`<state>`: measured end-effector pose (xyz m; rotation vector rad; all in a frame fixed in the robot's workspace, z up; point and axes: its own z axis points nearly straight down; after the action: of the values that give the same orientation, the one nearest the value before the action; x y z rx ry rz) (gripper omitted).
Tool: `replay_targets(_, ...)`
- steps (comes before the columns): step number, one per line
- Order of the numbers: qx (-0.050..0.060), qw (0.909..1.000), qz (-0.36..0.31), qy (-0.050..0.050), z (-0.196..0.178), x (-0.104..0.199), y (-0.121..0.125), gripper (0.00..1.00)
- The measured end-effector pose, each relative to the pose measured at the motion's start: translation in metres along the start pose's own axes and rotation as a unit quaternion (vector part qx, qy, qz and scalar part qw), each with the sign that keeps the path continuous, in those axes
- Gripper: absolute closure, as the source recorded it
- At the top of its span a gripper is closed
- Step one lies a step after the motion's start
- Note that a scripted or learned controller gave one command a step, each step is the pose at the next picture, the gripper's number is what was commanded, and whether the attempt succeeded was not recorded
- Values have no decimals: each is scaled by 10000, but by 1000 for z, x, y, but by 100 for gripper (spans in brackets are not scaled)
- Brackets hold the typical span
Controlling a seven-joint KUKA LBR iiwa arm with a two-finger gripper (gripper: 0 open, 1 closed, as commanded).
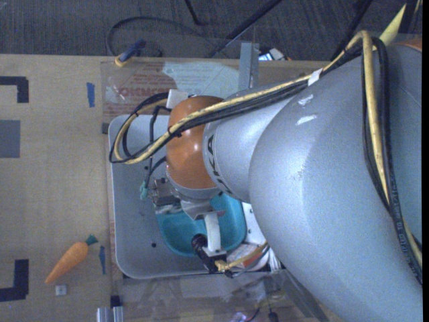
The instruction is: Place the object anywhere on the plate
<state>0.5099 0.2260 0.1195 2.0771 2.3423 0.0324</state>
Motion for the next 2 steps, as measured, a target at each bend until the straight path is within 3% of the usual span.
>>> replay_targets(1,-158,9948,1004,105,20,-39,-10,100)
replay_targets(2,130,9990,-418,-32,-74,-4,37,100)
